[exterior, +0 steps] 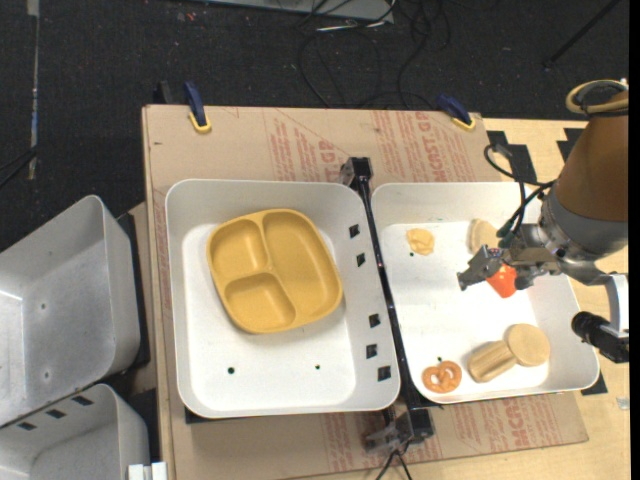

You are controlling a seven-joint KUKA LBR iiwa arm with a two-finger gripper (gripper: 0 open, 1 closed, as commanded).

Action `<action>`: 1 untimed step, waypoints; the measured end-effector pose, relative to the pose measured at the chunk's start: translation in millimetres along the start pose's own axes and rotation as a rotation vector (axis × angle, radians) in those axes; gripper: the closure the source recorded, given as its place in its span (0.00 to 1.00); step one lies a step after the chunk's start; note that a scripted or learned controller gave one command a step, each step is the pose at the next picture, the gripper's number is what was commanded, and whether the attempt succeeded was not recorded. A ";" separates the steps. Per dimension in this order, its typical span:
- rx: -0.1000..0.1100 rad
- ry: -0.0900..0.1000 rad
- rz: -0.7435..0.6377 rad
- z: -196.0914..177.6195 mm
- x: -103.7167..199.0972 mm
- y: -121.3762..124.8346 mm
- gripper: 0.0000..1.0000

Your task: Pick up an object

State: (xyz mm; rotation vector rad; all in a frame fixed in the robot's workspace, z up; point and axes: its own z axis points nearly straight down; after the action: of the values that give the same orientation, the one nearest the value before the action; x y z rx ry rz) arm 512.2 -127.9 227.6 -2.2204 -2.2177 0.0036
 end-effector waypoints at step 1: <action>0.000 0.001 0.000 44.4 5.1 3.1 0.00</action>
State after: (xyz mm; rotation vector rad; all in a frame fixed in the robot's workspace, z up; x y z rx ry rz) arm 515.1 -122.8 183.2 -2.2203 -2.2169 0.0035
